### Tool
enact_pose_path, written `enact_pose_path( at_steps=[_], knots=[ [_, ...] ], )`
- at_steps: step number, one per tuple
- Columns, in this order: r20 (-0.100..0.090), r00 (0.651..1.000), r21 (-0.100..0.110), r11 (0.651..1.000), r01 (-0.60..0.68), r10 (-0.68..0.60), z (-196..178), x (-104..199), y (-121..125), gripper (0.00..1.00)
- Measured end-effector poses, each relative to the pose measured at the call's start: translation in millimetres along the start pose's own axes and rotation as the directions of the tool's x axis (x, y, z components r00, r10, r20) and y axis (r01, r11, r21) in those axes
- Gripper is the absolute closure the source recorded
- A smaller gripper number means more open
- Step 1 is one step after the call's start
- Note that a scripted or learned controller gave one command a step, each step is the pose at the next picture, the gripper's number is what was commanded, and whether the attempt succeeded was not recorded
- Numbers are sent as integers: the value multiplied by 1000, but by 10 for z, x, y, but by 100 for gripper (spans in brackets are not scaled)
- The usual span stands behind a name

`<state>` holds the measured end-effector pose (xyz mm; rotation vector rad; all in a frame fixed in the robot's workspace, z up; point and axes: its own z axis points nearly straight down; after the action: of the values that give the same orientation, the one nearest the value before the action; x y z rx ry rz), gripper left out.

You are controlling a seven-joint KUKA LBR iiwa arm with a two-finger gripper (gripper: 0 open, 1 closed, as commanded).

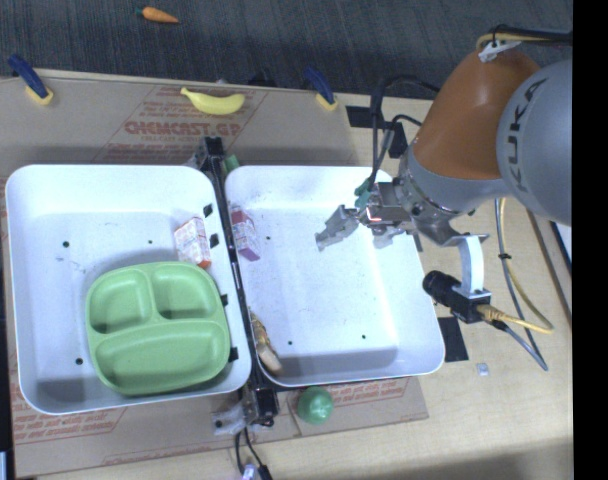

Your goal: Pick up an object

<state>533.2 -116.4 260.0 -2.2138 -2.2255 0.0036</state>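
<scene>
My gripper (336, 230) hangs over the upper middle of the right bin (384, 353), pointing left, with the grey and orange arm (474, 128) behind it at the right. Nothing lies directly under it that I can make out. A small red and white packet (243, 232) lies against the right bin's left wall, well left of the gripper. A tan object (264, 348) rests in that bin's near-left corner. In the left bin (34, 268) sit a green divided plate (159, 326) and another red and white packet (191, 240).
A yellow banana (214, 99) lies on the cardboard behind the bins and a green ball (315, 404) in front of them. Blue clamps (32, 78) (321, 86) hold the cardboard's back edge. An orange item (160, 14) lies on the floor beyond.
</scene>
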Motion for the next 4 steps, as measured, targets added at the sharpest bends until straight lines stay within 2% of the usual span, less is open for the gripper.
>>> enact_pose_path(
  at_steps=[1,2,3,4],
  knots=[
    [2,1000,0,1000,-1,1,319,-794,-577,0],
    [-2,1000,3,1000,1,-1,1264,-936,-296,0],
    [-1,1000,0,1000,2,-2,1626,-940,-570,0],
    [0,1000,-1,1000,2,-2,1681,-941,126,0]
  ],
)
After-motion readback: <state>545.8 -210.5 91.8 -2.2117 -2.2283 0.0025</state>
